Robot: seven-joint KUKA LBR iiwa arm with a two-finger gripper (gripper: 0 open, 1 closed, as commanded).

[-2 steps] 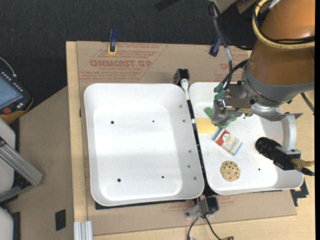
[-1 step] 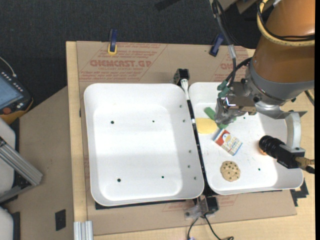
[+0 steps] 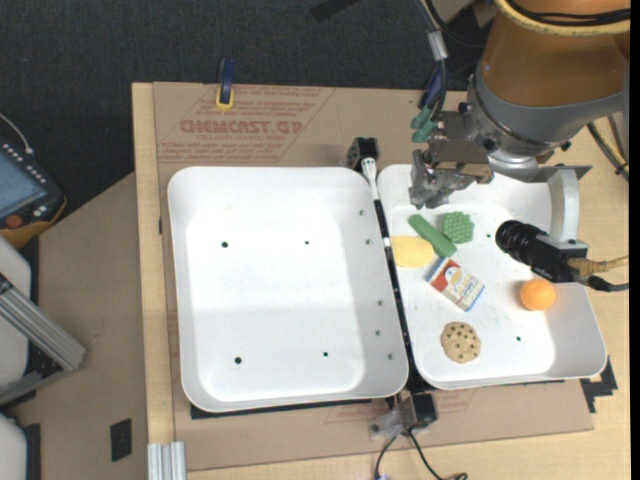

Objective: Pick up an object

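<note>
Plastic play-food is what we judge the items in the right-hand shallow white bin to be, so light, stiff and rather slick. Nearest below the two-finger gripper, at about six o'clock from it, lies the flat green strip with a bumpy green patch at its far end; it rests partly across the pale yellow rounded lump. We would take the green piece across its narrow width, near the middle of the strip, since a hold at one end would likely let it swing, and smooth plastic may slide out of a light pinch. The gripper sits over the bin's eleven o'clock corner; whether it is spread or closed we cannot tell, and nothing shows between its tips. Further off lie the small red, white and blue printed carton, the round speckled tan cookie at six o'clock, and the small orange ball at three o'clock.
</note>
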